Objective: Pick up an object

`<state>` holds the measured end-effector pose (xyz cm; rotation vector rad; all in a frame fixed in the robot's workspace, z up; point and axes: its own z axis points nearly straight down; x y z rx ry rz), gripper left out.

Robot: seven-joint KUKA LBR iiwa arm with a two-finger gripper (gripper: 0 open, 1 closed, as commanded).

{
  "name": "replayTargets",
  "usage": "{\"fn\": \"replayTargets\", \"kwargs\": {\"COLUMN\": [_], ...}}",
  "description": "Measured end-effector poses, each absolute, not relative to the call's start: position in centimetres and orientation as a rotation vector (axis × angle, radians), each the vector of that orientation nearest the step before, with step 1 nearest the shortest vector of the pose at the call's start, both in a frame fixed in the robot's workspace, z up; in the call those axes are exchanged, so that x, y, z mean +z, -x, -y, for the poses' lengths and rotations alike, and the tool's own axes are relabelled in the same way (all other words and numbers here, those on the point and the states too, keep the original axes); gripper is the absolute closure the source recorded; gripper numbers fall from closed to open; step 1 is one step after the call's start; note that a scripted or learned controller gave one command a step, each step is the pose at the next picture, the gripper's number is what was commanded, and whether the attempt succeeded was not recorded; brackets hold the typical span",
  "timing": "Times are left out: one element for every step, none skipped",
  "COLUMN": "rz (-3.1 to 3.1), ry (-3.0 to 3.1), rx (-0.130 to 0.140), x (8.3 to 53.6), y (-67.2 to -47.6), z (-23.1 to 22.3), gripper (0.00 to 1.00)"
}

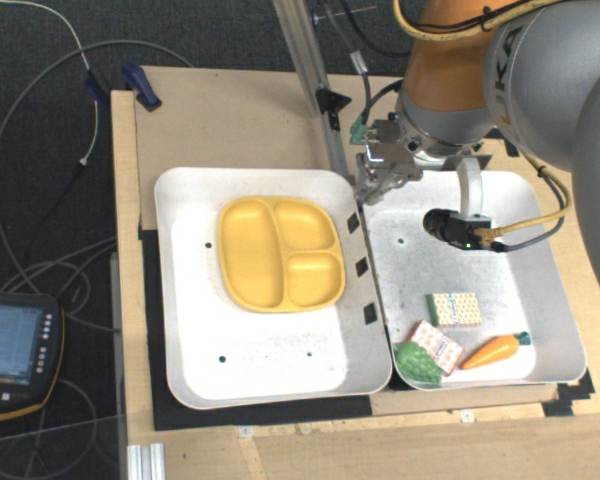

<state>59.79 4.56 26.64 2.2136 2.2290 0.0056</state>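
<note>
Dark carpet is surrounding the tan wooden bench (230, 98), with grey cables trailing over it and a handheld pendant (15, 353) lying at the left edge. We are looking down on two shallow white bins lying side by side. We are seeing the left bin (185, 268) holding a yellow divided plate (280, 253) with three compartments, lying flat near the bin's upper middle. We are finding the pickable items in the right bin (520, 228), gathered along its near edge: a patterned small box (454, 309), a second box with red print (437, 346) lying tilted and touching a green item (415, 364) at the near left corner, and an orange carrot (492, 351) just to their right. We are seeing the grey arm with its orange band reaching in from the right, its gripper (388, 180) hanging over the far left corner of the right bin, well apart from those items. We are not able to tell how the gripper is set, and nothing is showing in its grasp.
</note>
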Motion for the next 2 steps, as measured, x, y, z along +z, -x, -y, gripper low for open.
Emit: {"fn": "replayTargets", "kwargs": {"rz": [-2.226, -2.222], "ry": [-2.215, -2.220], "rx": [0.003, 0.000], "x": [26.42, 26.45], "y": [-61.33, -61.28], "z": [-9.09, -8.78], "gripper": [1.00, 0.00]}}
